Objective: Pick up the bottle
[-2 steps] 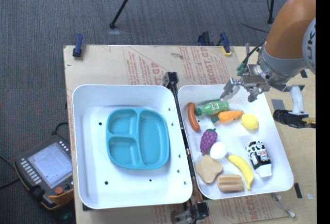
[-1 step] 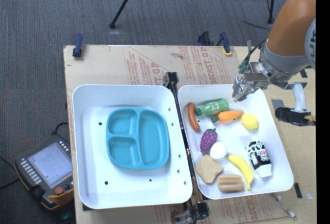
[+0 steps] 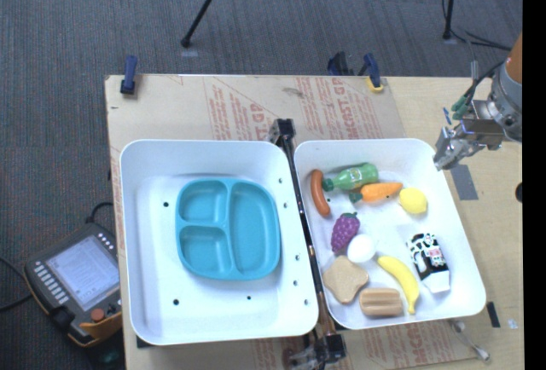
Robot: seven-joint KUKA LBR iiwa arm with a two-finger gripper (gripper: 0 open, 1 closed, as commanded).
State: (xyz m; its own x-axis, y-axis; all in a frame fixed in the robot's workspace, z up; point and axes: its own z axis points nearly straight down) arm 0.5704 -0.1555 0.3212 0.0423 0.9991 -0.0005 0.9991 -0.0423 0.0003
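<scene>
A tabletop of pale board carries two shallow white bins side by side. The left bin holds a turquoise divided plate. The right bin holds toy food, and among it lies the bottle, green, on its side near the bin's far edge, toward the far left corner of that bin. Its long axis runs roughly parallel to the far edge of the tabletop, tilted slightly, with the cap end pointing toward the left bin and the base toward the right edge. A red sausage lies just beside its cap end, and an orange carrot touches or nearly touches its near side. Also in this bin are a lemon, purple grapes, a white egg, a banana, a slice of bread, a bread roll and a small milk carton. The gripper hangs over the right bin's far right corner, well apart from the bottle, holding nothing; whether it is open or closed cannot be told. By the look of things the task has not begun in earnest: the bottle rests untouched, and reach, grasp and lift all remain.
</scene>
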